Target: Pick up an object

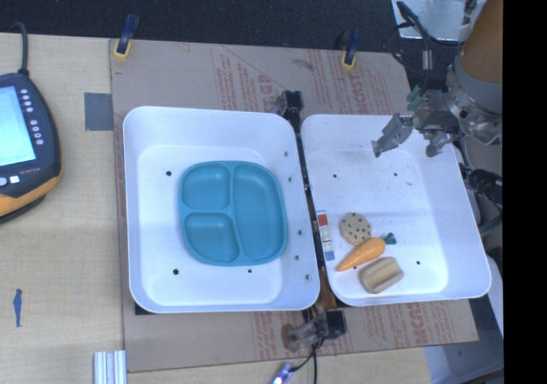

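Overhead, the gripper hangs above the far end of the right bin, fingers spread apart, nothing between them.

Landmark: the carrot, lying near the right bin's near wall.
- cookie just beyond the carrot, about touching it.
- bread roll just on the near side of the carrot, touching or nearly so.
- small stick-like packet to the carrot's left, against the bin wall.

Handling, as a guess: all look like light, stiff toy food. The carrot is smooth and tapered, so it may slip; best pinched across its thick end. The roll is blocky, an easier grab.

Room: open floor beyond the carrot for descent. Neighbours crowd it; walls are close.

Left bin holds a blue divided plate.
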Available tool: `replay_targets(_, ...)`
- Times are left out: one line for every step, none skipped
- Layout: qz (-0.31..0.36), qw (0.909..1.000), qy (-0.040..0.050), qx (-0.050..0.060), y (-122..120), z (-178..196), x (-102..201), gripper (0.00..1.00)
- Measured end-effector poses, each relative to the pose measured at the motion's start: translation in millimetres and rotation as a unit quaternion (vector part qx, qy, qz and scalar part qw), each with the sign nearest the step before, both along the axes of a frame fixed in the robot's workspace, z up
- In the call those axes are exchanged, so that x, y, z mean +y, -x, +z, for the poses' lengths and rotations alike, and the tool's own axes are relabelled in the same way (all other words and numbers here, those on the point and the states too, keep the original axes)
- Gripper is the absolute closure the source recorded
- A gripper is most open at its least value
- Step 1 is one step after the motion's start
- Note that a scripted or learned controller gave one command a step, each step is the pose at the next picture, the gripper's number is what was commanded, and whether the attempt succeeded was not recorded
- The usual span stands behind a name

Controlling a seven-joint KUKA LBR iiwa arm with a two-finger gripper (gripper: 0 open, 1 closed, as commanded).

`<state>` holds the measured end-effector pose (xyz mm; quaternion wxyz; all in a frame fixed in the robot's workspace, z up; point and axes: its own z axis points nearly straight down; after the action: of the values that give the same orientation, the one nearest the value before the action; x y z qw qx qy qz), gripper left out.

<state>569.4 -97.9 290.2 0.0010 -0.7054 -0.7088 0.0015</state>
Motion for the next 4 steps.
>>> replay_targets(0.000,1.0000,0.0003,0.001,38,-99,18,0.00)
replay_targets(0.000,1.0000,0.0000,0.001,55,-166,-3,0.00)
replay_targets(0.000,1.0000,-0.0005,0.001,46,-199,-12,0.00)
replay_targets(0.000,1.0000,0.0001,0.000,-21,-198,6,0.00)
